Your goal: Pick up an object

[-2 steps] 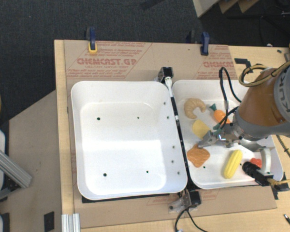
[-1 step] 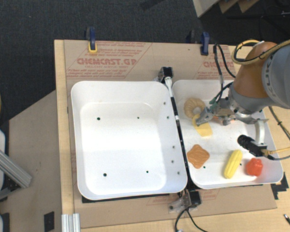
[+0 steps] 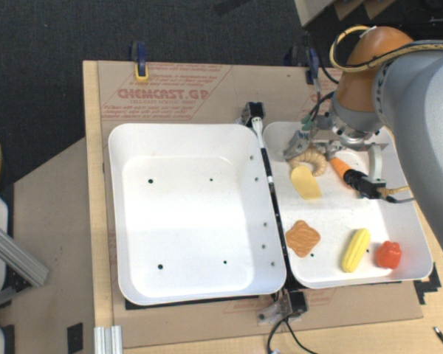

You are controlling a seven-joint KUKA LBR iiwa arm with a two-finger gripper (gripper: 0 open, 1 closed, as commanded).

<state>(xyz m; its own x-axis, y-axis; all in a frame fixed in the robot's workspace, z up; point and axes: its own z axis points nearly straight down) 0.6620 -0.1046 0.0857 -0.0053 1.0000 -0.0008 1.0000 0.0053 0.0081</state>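
Camera view: gripper (image 3: 315, 147) above pretzel (image 3: 315, 160), just beyond yellow wedge (image 3: 306, 183); grip state we can't tell. Pretzel looks light, rigid — we'd pinch across its loop.

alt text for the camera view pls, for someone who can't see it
A grey robot arm reaches from the right into the right bin, above a pale yellow wedge; a cookie, corn cob and red tomato lie nearer the front.

The arm (image 3: 399, 87) reaches in from the right, hand (image 3: 310, 150) lowered.
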